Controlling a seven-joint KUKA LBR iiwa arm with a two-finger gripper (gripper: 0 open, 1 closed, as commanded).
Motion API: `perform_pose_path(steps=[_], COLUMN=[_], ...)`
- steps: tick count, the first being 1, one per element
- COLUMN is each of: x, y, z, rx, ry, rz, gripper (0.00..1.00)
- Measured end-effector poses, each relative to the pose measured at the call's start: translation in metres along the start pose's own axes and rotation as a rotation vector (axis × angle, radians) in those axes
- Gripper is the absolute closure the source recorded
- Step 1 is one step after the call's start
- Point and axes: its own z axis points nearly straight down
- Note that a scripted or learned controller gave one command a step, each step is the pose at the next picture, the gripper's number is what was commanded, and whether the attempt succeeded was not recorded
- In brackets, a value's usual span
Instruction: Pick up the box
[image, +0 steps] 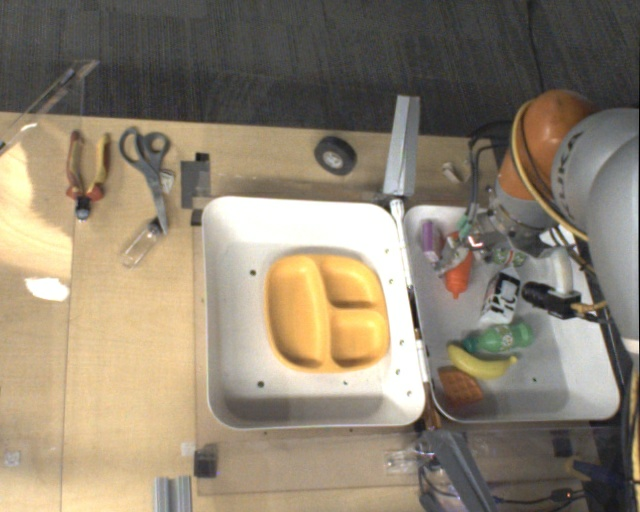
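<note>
In the camera view, the gripper (478, 236) is seen low over the far half of the right bin (585, 395), close to that bin's left wall. Whether anything is gripped, or how the hand is set, cannot be told, since the wrist and its cables cover it.

The box (502, 297), a small white carton with dark print, is found near the middle of the right bin, just beside the gripper on the side toward the bin's near edge and slightly toward its right wall. Its long axis is judged to run roughly from the far edge to the near edge, tilted a little. A short shift toward the near edge, away from the left wall, is judged to be what the coming move turns on.

One box is counted. Around it one orange carrot-like piece (457, 276) is seen at the left wall, one purple item (430, 238) at the far left corner, one green item (500, 340) touching the box's near end, one banana (478, 364) and one brown item (461, 385) toward the near left corner. One yellow divided tray (327, 309) is held in the left bin (240, 330). Two bins are counted.

On the bench (100, 380), one pair of scissors (150, 175), one pair of pliers (86, 172) and one roll of tape (336, 155) are counted along the far edge.
</note>
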Motion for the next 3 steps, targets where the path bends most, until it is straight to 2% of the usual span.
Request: perform_pose_path(steps=[1, 2, 3], x=[0.081, 0.043, 0.067], y=[-0.029, -0.093, -0.037], z=[-0.09, 0.0, -0.089], rx=[-0.043, -0.041, -0.042], ry=[-0.001, -0.003, 0.0], rz=[0.052, -0.046, 0.133], gripper=[1.0, 1.0, 1.0])
